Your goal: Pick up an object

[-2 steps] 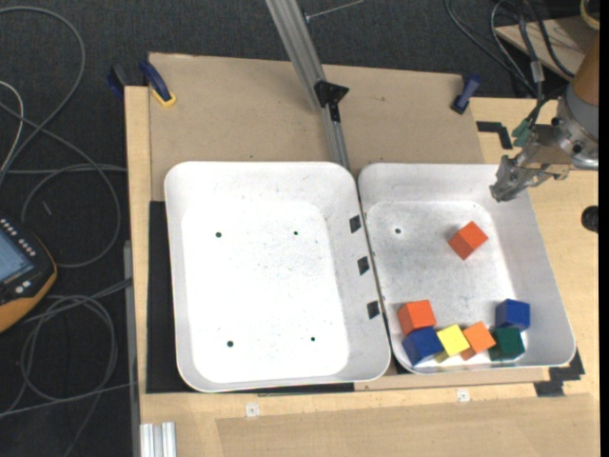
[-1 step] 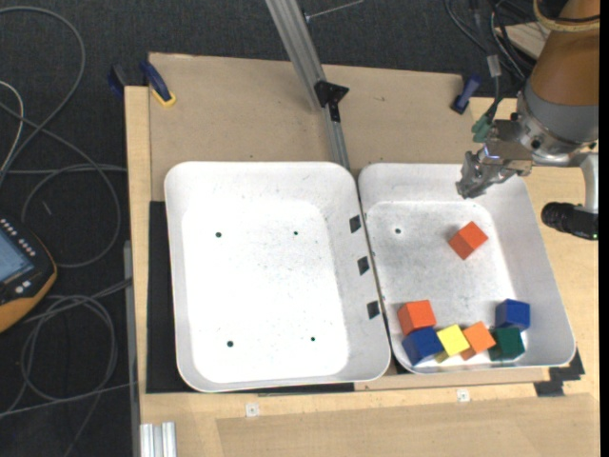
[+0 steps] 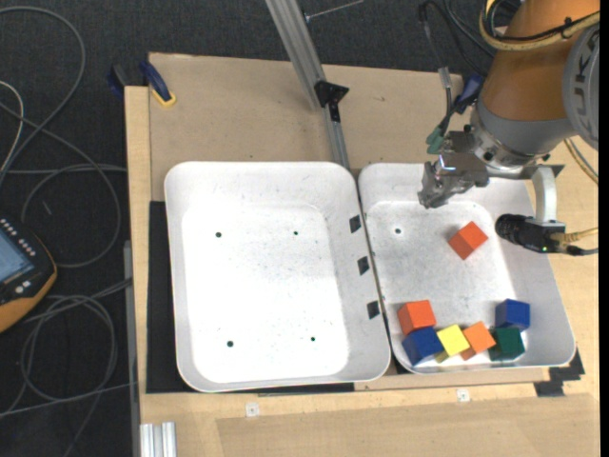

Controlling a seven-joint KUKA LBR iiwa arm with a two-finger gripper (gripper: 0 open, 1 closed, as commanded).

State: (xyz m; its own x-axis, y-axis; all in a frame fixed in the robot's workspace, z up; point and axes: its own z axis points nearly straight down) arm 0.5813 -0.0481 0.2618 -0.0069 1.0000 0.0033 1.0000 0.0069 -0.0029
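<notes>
My gripper [image 3: 434,196] hangs over the back of the right bin [image 3: 533,284], its tip pointing down near the bin's far rim. An orange block [image 3: 467,240] lies alone a short way to the gripper's front right, apart from it. Along the bin's front edge sit several blocks: an orange one [image 3: 416,314], a blue one [image 3: 422,344], a yellow one [image 3: 452,339], a small orange one [image 3: 479,335], a green one [image 3: 508,343] and a blue one [image 3: 513,313]. Nothing shows between the fingers.
The left bin [image 3: 257,274] stands beside the right one, with black clips [image 3: 362,265] along the shared rim. A slanted metal rail [image 3: 304,55] crosses the bench behind the bins. Cables and a handheld device [image 3: 19,269] lie on the floor at left.
</notes>
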